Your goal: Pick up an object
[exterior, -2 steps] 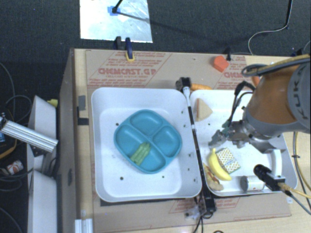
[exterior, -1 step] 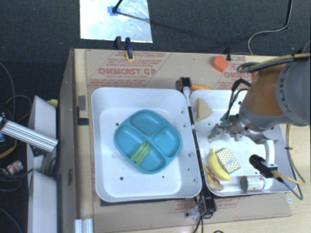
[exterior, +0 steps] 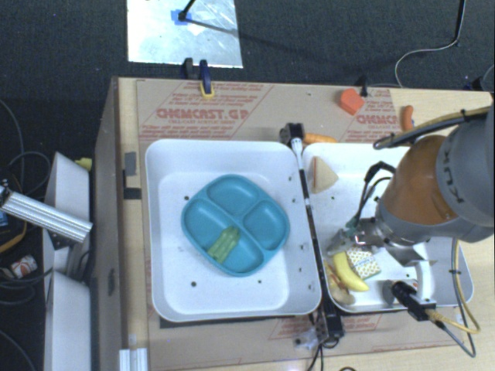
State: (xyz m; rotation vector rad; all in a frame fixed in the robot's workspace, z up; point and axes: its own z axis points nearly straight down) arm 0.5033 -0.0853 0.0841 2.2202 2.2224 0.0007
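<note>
- Left bin: holds a blue divided plate near its centre. A green piece lies in the plate's near compartment, tilted.
- Divider: a dark rail runs between the two bins, from far edge to near edge.
- Right bin: a tan wedge-shaped object lies in its far-left corner, close to the divider.
- A banana lies near the right bin's near-left corner; just beside it, touching or nearly so, is a small patterned pad.
- Hand: sits low over the right bin, directly above the banana and pad. Its state cannot be told; nothing is visibly gripped.
- Arm: grey with orange band, covers the right half of the right bin.
- Surface, far edge: an orange block rests beyond the right bin.
</note>
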